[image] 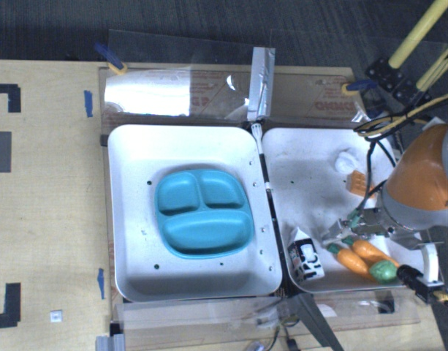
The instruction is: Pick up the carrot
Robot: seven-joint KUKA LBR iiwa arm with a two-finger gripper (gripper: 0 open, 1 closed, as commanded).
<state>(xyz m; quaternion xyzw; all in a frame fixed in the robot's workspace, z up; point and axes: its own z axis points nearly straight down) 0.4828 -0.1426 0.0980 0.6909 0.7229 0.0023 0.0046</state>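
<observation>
Two orange carrots lie side by side near the front of the right bin (304, 152). One carrot (353, 260) has a green tip toward the left. The other carrot (371, 251) ends next to a green lump (384, 270). My gripper (346, 229) hangs just above and behind them, at the end of the grey arm with the orange band (424, 174). I see nothing held in it.
A black-and-white box (306, 259) stands at the right bin's front left corner. A small orange piece (357, 182) and a white object (346, 160) lie toward the back. The left bin (128, 196) holds a blue divided plate (204, 212). Cables hang at the right.
</observation>
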